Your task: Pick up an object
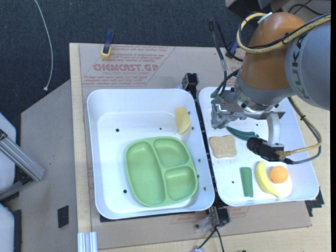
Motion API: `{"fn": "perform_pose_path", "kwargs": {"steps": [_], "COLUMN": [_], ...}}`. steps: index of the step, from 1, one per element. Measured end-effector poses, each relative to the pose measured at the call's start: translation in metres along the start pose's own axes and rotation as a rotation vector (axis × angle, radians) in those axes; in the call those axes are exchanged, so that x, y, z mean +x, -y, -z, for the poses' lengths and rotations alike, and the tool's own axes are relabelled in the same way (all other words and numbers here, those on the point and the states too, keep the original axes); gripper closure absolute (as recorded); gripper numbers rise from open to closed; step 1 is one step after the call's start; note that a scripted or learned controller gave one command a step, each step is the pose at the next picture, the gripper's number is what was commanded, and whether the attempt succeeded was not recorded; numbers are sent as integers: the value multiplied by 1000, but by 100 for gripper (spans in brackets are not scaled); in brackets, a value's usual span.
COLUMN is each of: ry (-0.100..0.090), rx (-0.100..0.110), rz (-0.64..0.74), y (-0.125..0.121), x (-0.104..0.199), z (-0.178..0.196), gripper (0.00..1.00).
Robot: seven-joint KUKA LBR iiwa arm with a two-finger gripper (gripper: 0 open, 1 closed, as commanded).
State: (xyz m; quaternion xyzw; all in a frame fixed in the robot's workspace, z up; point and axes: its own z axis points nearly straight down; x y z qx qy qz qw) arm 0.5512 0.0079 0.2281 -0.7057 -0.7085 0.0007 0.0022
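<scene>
Count of items across the two bins.
Two shallow white plastic bins: left bin (100, 140), right bin (302, 135). One green three-compartment plastic tray (160, 169). One pale yellow wedge-shaped piece (182, 121). One tan bread slice (223, 146). One green rectangular block (246, 181). One yellow banana (264, 179). One orange ball (279, 174). One dark teal curved piece (242, 134).

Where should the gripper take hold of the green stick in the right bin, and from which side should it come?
Grip the green stick at its middle, across its narrow width, probably coming straight down. It lies flat and nearly upright in the view, beside the banana, with bare floor on its other side.
</scene>
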Motion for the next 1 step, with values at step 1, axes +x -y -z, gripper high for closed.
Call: {"fn": "perform_pose_path", "kwargs": {"steps": [1], "ry": [0], "rx": [0], "rz": [0], "y": [19], "x": [41], "z": [6], "gripper": [100]}}
